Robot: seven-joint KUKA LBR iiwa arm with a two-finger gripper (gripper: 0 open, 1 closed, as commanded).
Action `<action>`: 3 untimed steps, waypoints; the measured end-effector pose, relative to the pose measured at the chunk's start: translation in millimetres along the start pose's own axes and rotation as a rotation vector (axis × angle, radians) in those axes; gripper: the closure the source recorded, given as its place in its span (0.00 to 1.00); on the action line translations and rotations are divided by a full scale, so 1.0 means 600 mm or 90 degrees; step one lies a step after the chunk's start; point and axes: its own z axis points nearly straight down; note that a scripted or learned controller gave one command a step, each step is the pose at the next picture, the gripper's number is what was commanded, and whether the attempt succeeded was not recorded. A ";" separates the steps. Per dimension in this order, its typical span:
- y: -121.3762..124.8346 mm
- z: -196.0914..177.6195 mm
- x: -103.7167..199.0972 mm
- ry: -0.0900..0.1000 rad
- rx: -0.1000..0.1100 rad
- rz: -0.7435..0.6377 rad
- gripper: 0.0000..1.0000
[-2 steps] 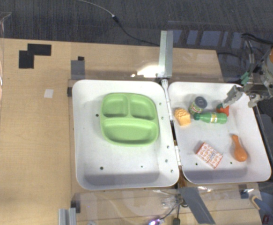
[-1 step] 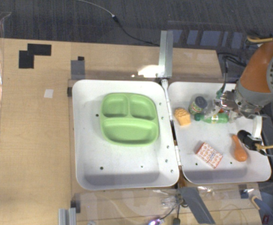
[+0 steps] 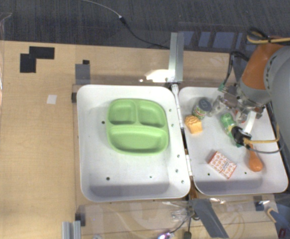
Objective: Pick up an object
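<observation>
On the pale wooden table (image 3: 35,148), the left bin (image 3: 92,178) is a smooth white tub with rounded corners. At its centre lies a green plate (image 3: 136,126), glossy plastic, rounded, split into three compartments. Bare white floor rings the plate on all sides, widest toward 6 o'clock.

Across the metal divider, the right bin (image 3: 269,180) carries the small things. Near its 10 o'clock corner stands a small round can (image 3: 203,106) with a dark top, and just beside it toward 7 o'clock sits a yellow-orange block (image 3: 194,124), boxy and matte. Toward 6 o'clock lies a flat square packet (image 3: 222,165) in a red-and-white pattern, tilted, with open floor around it. At 4 o'clock rests a smooth orange rounded piece (image 3: 254,164), near the right wall.

My end effector (image 3: 233,114) hangs over the upper middle of this bin, all metal brackets and cables, directly above a green object (image 3: 229,122) whose shape I cannot make out. Whether my fingers are spread or closed, or pinching anything, I cannot tell. The can is near at 9 o'clock.
</observation>
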 end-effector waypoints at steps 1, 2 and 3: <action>-0.088 -0.003 -0.097 0.001 -0.001 0.248 0.00; -0.084 -0.024 -0.092 0.004 -0.004 0.244 1.00; -0.065 -0.156 0.031 -0.002 0.004 0.279 1.00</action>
